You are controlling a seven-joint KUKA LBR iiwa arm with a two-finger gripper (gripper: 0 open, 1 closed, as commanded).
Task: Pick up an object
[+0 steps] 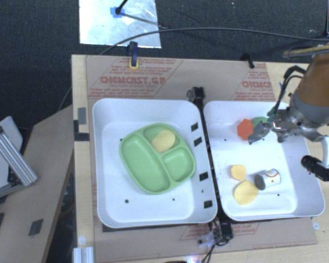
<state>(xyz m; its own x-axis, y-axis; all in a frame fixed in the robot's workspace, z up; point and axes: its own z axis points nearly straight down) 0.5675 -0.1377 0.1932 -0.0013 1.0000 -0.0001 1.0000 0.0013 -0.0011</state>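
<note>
My gripper hangs over the upper right part of the right bin, its two grey fingers spread open with nothing between them. An orange-red piece lies just left of the fingers, with a green piece next to it, partly under the gripper. Lower in the same bin lie a small yellow piece, a larger yellow piece and a white and grey cup on its side.
The left bin holds a green divided plate with a yellow item in its upper compartment. A black divider runs between the bins. The arm's orange band stands at the right.
</note>
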